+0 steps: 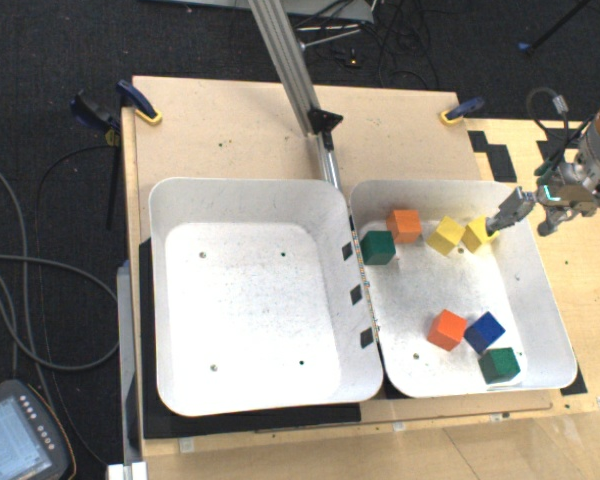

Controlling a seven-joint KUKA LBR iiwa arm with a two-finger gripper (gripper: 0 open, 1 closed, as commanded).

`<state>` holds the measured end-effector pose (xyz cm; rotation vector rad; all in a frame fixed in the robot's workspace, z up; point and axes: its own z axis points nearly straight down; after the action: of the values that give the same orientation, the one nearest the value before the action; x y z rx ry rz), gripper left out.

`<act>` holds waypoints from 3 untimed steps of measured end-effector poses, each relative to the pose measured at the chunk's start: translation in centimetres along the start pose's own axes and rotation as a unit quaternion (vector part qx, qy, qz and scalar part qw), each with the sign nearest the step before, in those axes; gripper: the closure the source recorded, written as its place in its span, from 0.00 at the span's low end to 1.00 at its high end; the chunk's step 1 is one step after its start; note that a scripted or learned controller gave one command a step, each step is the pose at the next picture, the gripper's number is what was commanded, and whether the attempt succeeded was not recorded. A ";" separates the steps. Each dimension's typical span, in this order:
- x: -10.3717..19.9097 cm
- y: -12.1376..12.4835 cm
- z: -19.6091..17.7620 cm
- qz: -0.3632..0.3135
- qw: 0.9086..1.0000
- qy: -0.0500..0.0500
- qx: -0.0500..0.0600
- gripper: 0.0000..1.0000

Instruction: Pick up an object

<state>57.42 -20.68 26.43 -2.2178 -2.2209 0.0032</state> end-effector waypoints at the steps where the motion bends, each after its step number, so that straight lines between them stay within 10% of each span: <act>1: 0.0 0.1 -0.2 -0.001 1.000 -0.001 -0.002 0.00; 3: 0.4 0.6 12.4 0.001 1.000 0.000 0.001 0.00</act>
<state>57.98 -20.26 14.07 -2.2186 -2.2170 0.0053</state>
